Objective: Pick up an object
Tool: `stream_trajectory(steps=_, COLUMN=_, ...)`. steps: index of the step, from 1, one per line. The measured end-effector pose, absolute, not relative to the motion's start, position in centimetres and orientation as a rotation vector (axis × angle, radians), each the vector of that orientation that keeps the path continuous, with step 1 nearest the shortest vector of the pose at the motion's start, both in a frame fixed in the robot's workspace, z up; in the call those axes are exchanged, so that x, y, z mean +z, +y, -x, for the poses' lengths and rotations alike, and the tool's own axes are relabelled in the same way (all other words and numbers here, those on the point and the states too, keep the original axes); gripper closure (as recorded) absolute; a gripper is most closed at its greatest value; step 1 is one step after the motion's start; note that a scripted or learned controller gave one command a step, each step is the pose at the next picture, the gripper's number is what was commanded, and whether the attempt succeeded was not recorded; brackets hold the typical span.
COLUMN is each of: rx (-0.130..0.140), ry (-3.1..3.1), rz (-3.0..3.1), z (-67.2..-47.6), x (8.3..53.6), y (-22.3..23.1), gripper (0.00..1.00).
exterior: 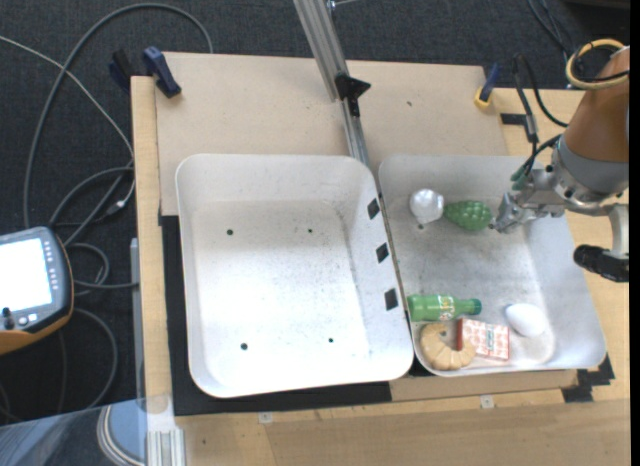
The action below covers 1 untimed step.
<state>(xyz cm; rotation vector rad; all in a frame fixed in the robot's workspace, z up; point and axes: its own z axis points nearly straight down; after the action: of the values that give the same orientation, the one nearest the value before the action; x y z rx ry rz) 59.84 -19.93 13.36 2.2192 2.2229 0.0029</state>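
Note:
The right bin (560, 254) holds several small objects. A green knobbly ball (467, 215) lies near its far side, with a silvery white round piece (426, 204) to its left. Along the near rim sit a green bottle (442, 306), a tan ring-shaped biscuit (447, 347), a red-and-white packet (484, 340) and a white egg-like lump (525, 320). My gripper (508, 216) is low in the bin, just right of the green ball, and looks to be touching or nearly touching it.
The left bin (280, 274) lies beside the right one. A metal pole (320, 29) slants across the bench at the back. Blue clamps (160, 69) hold the board's corners. A handheld pendant (30, 284) lies at far left.

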Motion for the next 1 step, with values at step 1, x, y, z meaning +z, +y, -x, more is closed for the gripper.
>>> stream_trajectory(steps=1, rx=0.005, ry=2.219, rz=-2.215, z=-60.08, x=17.77, y=-19.86, gripper=1.00)
